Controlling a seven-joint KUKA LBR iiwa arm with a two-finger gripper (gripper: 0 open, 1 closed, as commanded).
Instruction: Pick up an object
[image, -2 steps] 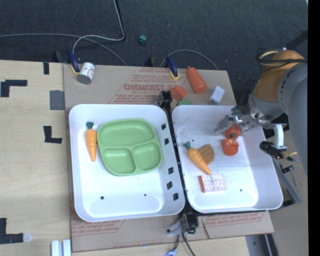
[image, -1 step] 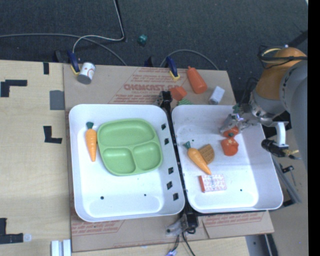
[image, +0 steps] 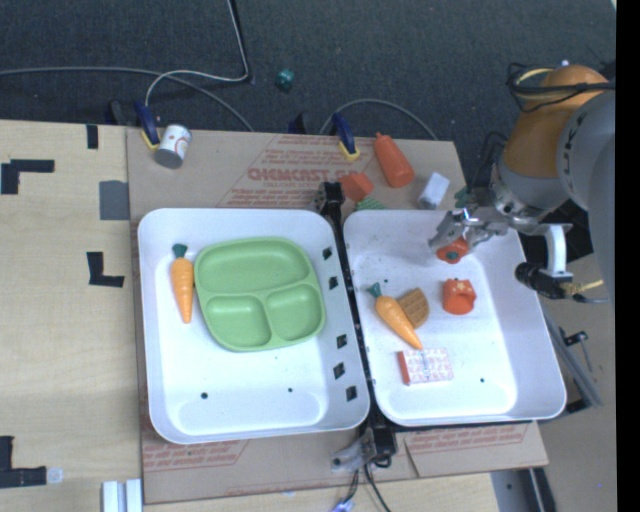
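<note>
My gripper (image: 455, 240) hangs over the back part of the right bin (image: 520, 385), reaching in from the right. A small red object (image: 452, 251) shows between its fingertips, and the gripper is shut on it. Below it in the same bin lie a red tomato-like piece (image: 458, 295), an orange carrot (image: 397, 318) leaning against a brown biscuit-like piece (image: 414, 305), and a pink-and-white block (image: 427, 366).
The left bin (image: 160, 380) holds a green divided plate (image: 260, 293) and a second carrot (image: 182, 284) along its left side. Behind the bins on the cardboard lie an orange bottle-shaped toy (image: 393, 160), a small red piece (image: 356, 186), a grey cube (image: 435, 188) and a white can (image: 173, 144).
</note>
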